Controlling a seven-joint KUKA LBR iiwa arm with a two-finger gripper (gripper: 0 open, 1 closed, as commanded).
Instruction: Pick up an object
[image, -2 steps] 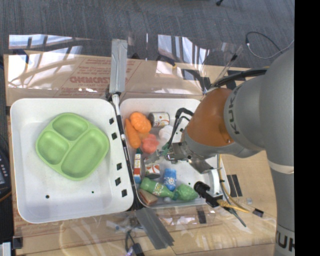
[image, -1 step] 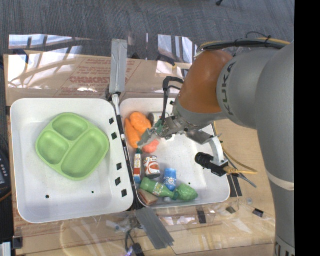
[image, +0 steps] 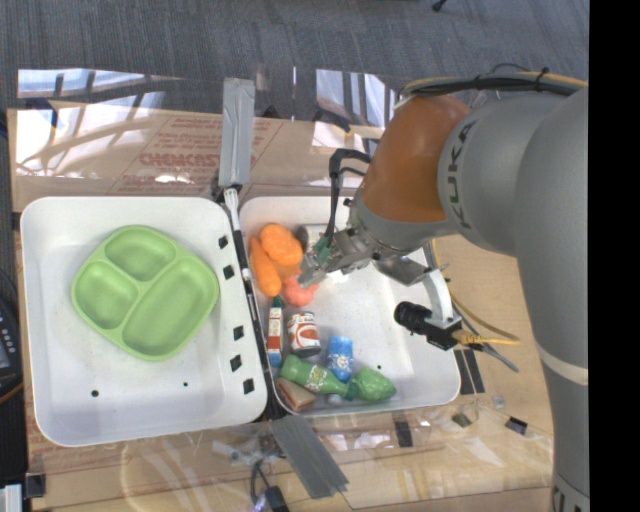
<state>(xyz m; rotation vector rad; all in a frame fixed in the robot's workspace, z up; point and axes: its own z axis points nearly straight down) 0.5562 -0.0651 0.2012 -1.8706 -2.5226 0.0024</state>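
My gripper hangs low over the upper left part of the right bin, below the arm's orange band. Its tip is right above a salmon-pink object and looks to be touching it. Two orange pieces lie next to it, one at the top and one along the bin's left wall. Further forward lie a small upright bottle, a red-and-white can, a blue bottle, a green bottle and a green lump.
The left bin holds a green divided plate. A black knob on a bracket juts from the arm over the right bin's right side. Cardboard lies behind both bins.
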